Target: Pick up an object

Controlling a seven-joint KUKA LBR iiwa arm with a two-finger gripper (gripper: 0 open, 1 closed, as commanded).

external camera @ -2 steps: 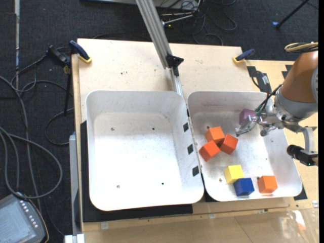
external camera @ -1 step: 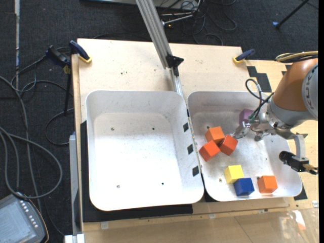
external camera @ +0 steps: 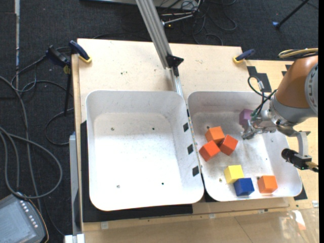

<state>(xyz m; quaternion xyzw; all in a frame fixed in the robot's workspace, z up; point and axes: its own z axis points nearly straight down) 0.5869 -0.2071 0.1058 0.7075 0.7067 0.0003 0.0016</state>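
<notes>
We see the gripper [external camera: 249, 131] low inside the right bin [external camera: 283, 194], just right of the cluster of three orange blocks [external camera: 218, 142]. Whether it is open or closed, and whether it has anything, we cannot tell. A purple block [external camera: 245, 117] sits just above the gripper, near to touching it. Below the cluster lie a yellow block [external camera: 233, 173], a blue block [external camera: 244, 186] and another orange block [external camera: 267, 184]. The left bin [external camera: 96, 135] is beside.

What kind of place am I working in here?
Probably a robotics lab test bench, not a home or shop: two white bins on a clamped board, coloured blocks as practice objects, loose cables across dark carpet, and a camera pole overhead.
</notes>
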